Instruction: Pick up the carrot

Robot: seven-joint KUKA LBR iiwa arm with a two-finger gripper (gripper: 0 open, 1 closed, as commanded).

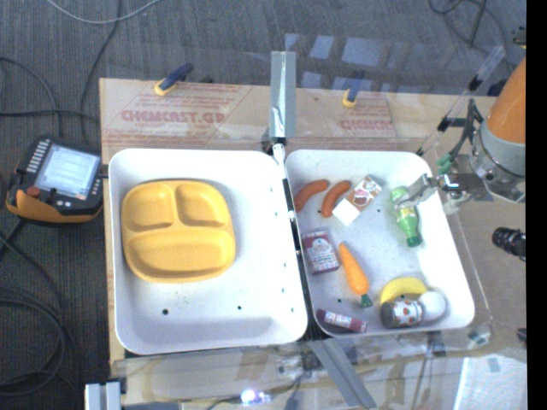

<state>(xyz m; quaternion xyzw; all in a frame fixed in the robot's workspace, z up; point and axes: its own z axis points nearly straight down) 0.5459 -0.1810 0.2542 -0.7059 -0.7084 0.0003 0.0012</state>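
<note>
- Right now the carrot (353, 269) lies flat in the right bin (461, 293), middle of the floor, orange body slanting from far-left to near-right, green tip at the near end.
- Neighbours: small dark-red packet (320, 252) just beside it on the left; banana (402, 289) near its green tip on the right; green bottle (408, 219) further right; two sausages (323, 195) and a small carton (358, 198) on the far side.
- Tool (425, 188) sits at the bin's far-right corner, above the green bottle, well apart from the carrot. Cannot tell whether it is spread or pressed together; nothing seen pinched in it.
- Left bin (120, 314) carries the yellow divided plate (178, 230); not involved.
- Judgement for a good pick: travel left and nearer, centre over the thick orange middle, not the tip.
- Turn the wrist so the closing line crosses the carrot's slant.
- Likely risk: catching the red packet on the left side; descend straight.
</note>
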